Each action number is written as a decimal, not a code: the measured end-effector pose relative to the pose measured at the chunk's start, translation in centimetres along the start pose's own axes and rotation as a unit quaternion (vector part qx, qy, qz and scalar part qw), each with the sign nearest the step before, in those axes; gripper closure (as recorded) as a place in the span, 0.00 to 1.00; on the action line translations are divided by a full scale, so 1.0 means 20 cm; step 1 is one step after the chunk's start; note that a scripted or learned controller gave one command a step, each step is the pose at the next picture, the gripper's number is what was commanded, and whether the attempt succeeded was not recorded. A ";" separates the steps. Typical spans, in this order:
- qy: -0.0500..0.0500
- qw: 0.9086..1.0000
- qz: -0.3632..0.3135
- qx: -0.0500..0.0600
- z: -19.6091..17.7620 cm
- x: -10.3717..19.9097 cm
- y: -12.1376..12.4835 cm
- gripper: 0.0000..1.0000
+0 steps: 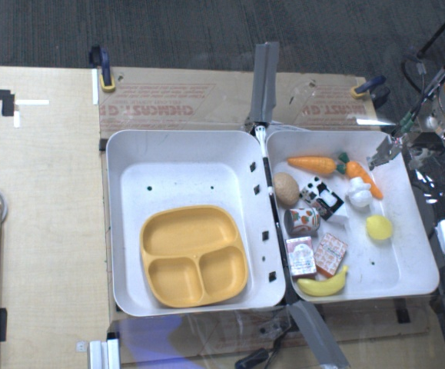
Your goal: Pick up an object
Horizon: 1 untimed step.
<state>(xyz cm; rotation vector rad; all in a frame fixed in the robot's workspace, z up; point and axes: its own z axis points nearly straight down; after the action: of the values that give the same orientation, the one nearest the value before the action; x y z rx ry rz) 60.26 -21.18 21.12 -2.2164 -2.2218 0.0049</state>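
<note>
The right bin holds several small items: a long orange carrot, a shorter carrot, a brown egg-shaped item, a black-and-white toy, a white lump, a yellow lemon, a small can, two little cartons and a banana. My gripper hangs over the bin's upper right corner, just right of the shorter carrot. Nothing is seen in its grasp.
The left bin carries a yellow three-compartment plate. A grey divider post rises between the bins at the back. Clamps sit on the cardboard behind. Cables and arm hardware crowd the right edge.
</note>
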 end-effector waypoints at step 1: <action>0.000 1.000 -0.030 0.001 0.36 0.26 0.09 0.00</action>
<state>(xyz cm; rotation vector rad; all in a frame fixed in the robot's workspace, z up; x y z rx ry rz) 62.08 -15.89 13.96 -2.1470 -2.2868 0.0057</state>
